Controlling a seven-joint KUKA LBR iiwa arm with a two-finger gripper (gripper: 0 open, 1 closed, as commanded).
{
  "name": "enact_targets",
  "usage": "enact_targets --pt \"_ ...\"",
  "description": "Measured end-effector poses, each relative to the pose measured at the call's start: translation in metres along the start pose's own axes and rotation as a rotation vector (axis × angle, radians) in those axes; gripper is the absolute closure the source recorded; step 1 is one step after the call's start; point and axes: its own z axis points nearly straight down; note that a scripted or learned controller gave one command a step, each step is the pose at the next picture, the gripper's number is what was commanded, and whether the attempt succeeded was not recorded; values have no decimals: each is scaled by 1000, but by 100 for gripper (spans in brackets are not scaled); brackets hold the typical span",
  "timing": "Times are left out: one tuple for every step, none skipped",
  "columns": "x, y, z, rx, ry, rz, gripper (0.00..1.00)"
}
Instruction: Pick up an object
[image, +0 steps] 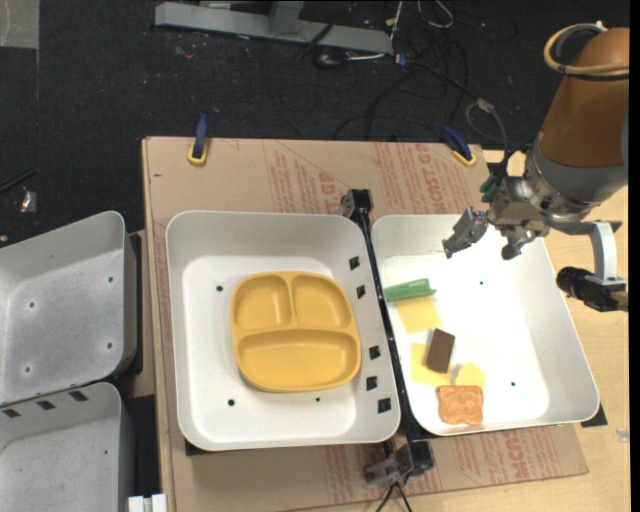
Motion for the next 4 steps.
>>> enact_targets --pt "0 2 -6 -11 -1 -2 0" --pt "-2 5 57 -7 0 0 0" --pt "1 0 102 -6 0 0 0" --pt "5 9 151 -8 0 -2 0"
